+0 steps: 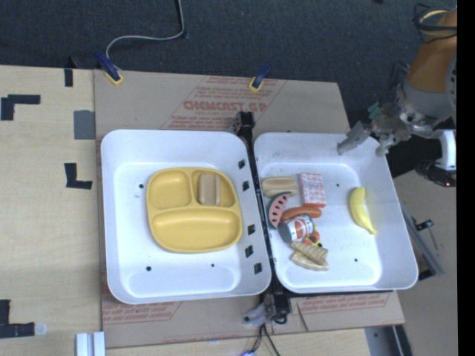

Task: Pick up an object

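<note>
- Over the far right corner of the right bin [386, 199], the tool [369, 137] is seen hanging above the rim, so this looks like the approach stage, with nothing grabbed yet.
- Two grey fingers [350, 143] are seen spread apart, pointing left and down, and nothing sits between them. Whether the rim is actually touched can't really be told from this angle.
- The pickable stuff is all found in the right bin: a banana [361, 210] lying alone near the right side, a pink-and-white packet [311, 188] towards the middle, and a tight cluster by the left wall made up of a tan bun-like piece [279, 186], a watermelon slice [277, 208], a red hot-dog-ish thing [303, 213], a small can [297, 228] and a pale wedge [309, 256].
- The left bin [122, 221] is taken up by a yellow divided tray [194, 208].
- Next move, probably: the tool would need to be brought in over one item and lowered. The banana is likely the easy pick, being closest and well apart from the rest.
- The cluster could be trouble, since neighbours may get nudged.
</note>
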`<state>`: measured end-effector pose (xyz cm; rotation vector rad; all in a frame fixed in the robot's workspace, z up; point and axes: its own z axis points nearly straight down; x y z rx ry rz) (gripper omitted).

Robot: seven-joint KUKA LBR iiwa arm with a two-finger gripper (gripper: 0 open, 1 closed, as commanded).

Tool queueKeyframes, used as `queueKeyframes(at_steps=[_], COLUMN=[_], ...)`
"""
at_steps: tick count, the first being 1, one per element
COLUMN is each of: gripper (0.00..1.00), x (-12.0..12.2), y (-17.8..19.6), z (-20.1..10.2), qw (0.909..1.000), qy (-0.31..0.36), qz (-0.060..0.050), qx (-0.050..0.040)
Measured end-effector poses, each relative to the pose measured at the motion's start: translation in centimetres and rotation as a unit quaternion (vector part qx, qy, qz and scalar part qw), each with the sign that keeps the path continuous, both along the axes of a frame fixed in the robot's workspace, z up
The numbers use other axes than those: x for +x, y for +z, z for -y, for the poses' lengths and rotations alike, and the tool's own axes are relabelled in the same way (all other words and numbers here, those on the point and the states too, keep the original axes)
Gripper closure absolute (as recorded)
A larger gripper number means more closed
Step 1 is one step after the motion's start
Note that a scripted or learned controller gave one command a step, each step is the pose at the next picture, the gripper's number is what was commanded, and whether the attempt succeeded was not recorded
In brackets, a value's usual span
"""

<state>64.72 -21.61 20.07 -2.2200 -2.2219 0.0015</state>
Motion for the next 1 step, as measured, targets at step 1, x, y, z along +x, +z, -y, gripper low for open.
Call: queueKeyframes(at_steps=[1], gripper=[0.00], x=[2.14], y=[-11.12], z=[-2.33], qw=[1.0000], qy=[0.000], qz=[0.001], qx=[-0.0006])
